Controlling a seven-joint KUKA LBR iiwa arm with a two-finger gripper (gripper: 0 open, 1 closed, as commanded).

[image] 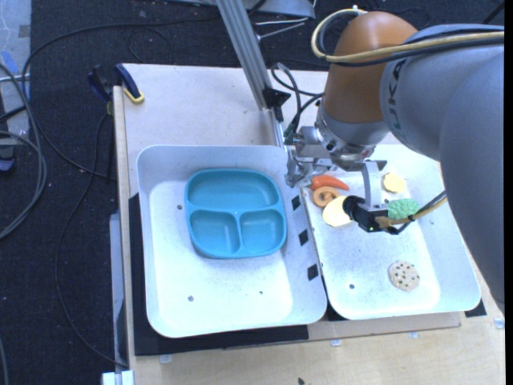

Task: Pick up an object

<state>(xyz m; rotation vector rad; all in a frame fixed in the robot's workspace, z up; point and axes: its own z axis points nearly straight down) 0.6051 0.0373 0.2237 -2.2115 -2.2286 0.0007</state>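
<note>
Gripper (309,167) low over upper-left corner of right bin (417,299), just beside orange piece (327,184) — nothing seen lifted; jaw state cannot be told; pick judged not yet done. Other candidates close by: pale slice (337,213), green piece (402,209); cookie (404,276) lower right. Left bin (152,163) holds blue divided tray (236,212); pale bench (200,103) — dark floor, cables (48,135) at frame left.

Dark lettering (394,95) runs along the edge of the robot's grey arm (453,74), beside its orange band (365,54), at too sharp an angle to be read. Nothing else in the camera view carries legible text, labels, numbers or signs.
</note>
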